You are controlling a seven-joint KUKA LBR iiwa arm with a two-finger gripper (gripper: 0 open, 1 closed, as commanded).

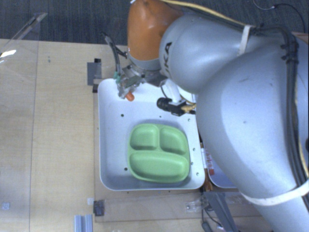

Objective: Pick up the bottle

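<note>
Looming closest to the camera, the grey arm (pixel 251 129) is reaching in from the right and covering most of the right bin (pixel 219 180) on the worktop (pixel 48 129). Its orange band (pixel 145 28) is leaning over the far edge of the left bin (pixel 113 144), and the gripper (pixel 126 85) is hanging over that bin's far left corner, probably because the program is judging its target to be there. Whether the gripper is spread or pressed together I cannot tell. 1 green divided plate (pixel 158 152) is lying flat toward the bin's near edge, well apart from the gripper, its 3 compartments facing up. As for the bottle, I am not placing it with any certainty: a small orange piece (pixel 129 96) is sitting just below the gripper at the far left corner and may be its cap, but that is a guess. Which way it is pointing, and how its long axis is lying, is too small to tell
</note>
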